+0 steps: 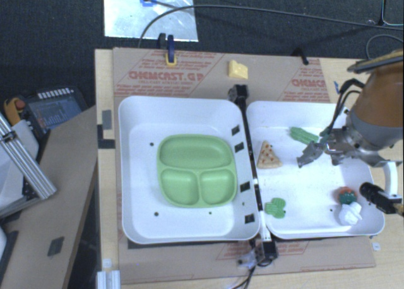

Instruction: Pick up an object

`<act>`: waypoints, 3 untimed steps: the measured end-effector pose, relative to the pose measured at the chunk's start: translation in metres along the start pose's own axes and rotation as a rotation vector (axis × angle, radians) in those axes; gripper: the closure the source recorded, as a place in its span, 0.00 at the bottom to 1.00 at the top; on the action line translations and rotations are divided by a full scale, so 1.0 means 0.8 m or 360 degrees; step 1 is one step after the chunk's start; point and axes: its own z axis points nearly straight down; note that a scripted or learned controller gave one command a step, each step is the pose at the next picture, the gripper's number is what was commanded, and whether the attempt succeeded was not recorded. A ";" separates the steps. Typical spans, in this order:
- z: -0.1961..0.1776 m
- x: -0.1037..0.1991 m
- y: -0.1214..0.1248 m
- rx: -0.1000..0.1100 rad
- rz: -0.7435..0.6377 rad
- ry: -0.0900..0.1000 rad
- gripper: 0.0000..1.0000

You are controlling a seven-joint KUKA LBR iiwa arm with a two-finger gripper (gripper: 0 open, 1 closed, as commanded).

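Hovering over the right bin (315, 228), my gripper (307, 155) hangs apart and empty; the pizza slice (268, 155) lies just beside, so I should centre above it before descending.

Both white bins (189, 108) look like smooth, glossy plastic. The green divided tray (196, 171) is matt plastic (the printed sheet (208, 70) beneath looks like cardboard).

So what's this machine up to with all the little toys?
A robot arm reaches into the right bin, its gripper hovering among toy foods: a pizza slice, a long green piece and a small green piece. It holds nothing. The left bin contains a green divided plate.
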 end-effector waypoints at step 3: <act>0.130 0.003 0.015 -0.0014 -0.0001 -0.0002 0.00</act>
